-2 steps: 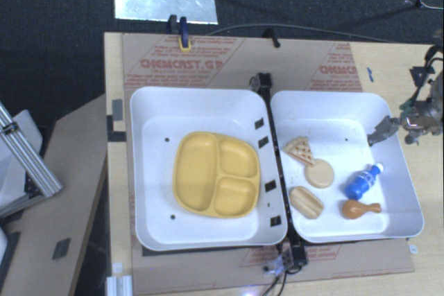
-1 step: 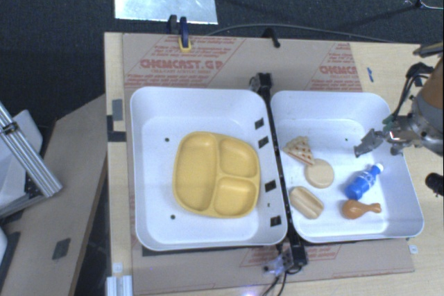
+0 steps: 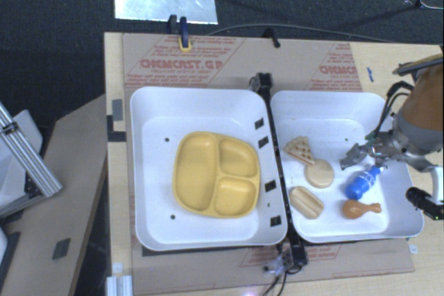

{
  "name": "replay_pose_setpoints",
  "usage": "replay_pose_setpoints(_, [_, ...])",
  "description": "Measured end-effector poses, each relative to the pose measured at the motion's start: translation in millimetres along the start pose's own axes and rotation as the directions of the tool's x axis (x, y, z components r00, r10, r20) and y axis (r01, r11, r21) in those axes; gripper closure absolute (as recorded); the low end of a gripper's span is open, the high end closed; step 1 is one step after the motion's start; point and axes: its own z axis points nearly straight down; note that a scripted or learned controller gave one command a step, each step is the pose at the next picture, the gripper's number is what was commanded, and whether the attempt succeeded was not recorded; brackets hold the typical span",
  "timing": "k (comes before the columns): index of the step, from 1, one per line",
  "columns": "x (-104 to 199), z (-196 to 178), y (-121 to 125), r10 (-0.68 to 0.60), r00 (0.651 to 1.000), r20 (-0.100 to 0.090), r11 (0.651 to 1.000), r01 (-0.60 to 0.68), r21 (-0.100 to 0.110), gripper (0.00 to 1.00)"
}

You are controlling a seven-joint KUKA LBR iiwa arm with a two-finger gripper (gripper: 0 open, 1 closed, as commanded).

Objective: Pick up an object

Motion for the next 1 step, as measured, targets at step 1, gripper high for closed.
replay_pose_setpoints(1, [0.8,40.8,0.9,-0.001,1.0,0.001,1.0,0.001,-0.003,0.0])
